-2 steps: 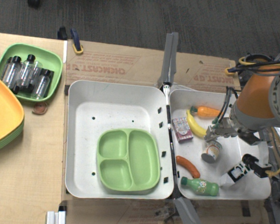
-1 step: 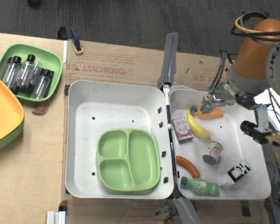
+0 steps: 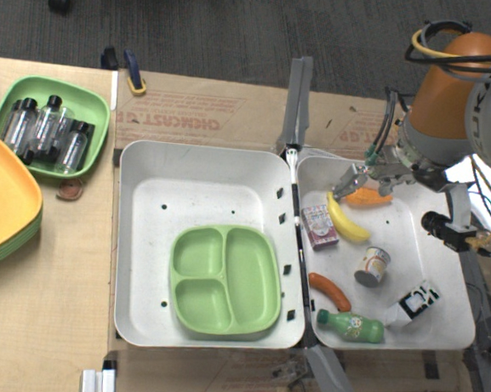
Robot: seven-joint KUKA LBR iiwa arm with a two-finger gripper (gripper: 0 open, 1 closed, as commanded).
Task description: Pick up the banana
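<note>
My gripper point(image 3: 355, 185) hangs in the right bin's point(image 3: 438, 336) far corner, directly above the banana's point(image 3: 347, 219) upper tip and an orange carrot-like piece point(image 3: 371, 197); I cannot tell its state. The banana lies between that piece and a small pink carton point(image 3: 320, 226), so I could snag either neighbour instead. The cardboard point(image 3: 201, 120) behind the bins carries inverted red lettering.

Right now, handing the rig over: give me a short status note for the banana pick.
End effector: low over the back of the right bin, above the banana's upper end; nothing visibly held.
Banana: lying in the right bin, beside the small carton, an orange carrot-like item just behind it.
Done: approach to the banana.
Left: grasp and lift.
</note>
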